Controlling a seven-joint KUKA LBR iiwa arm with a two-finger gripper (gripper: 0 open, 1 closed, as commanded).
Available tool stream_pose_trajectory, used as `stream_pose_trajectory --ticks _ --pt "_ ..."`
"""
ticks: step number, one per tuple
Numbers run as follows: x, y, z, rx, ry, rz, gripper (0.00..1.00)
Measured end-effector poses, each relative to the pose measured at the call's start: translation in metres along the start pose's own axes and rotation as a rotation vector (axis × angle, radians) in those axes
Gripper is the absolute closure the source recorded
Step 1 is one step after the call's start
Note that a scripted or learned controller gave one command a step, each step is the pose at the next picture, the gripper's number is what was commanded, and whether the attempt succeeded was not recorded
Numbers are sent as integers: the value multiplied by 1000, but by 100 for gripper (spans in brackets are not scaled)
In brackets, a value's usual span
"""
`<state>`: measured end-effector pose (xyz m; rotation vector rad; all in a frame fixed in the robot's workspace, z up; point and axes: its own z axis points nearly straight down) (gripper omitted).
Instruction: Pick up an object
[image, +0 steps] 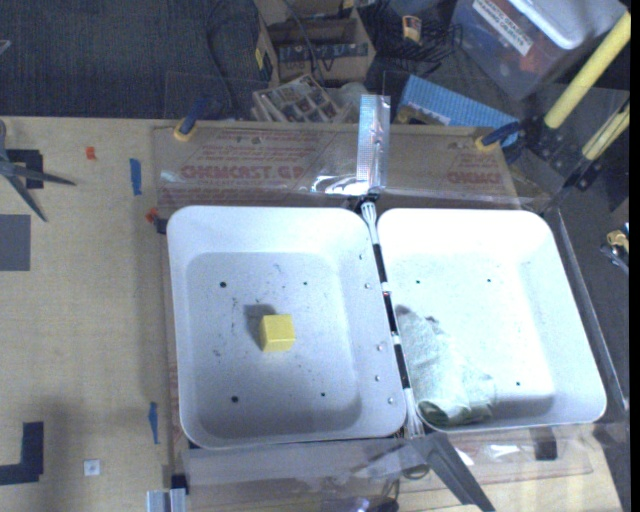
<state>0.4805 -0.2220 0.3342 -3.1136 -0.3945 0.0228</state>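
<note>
A small yellow block (278, 332) lies near the middle of the left white bin (200, 240). In the right white bin (530, 250), a rolled pale grey-green cloth (440, 375) rests along the left wall, stretching down to the front left corner.
The two bins sit side by side, joined by a dark seam (385, 290). A clear plastic panel with red lettering (270, 165) stands behind them. Clutter, cables and a blue box (440, 100) lie beyond the bench. Metal framing (440, 470) runs along the front edge.
</note>
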Motion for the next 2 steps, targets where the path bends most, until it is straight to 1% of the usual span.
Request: stream_pose_trajectory --ticks 1,2 --pt "-1 1 53 0 8 51 100" --pt "-1 2 8 -3 10 51 100"
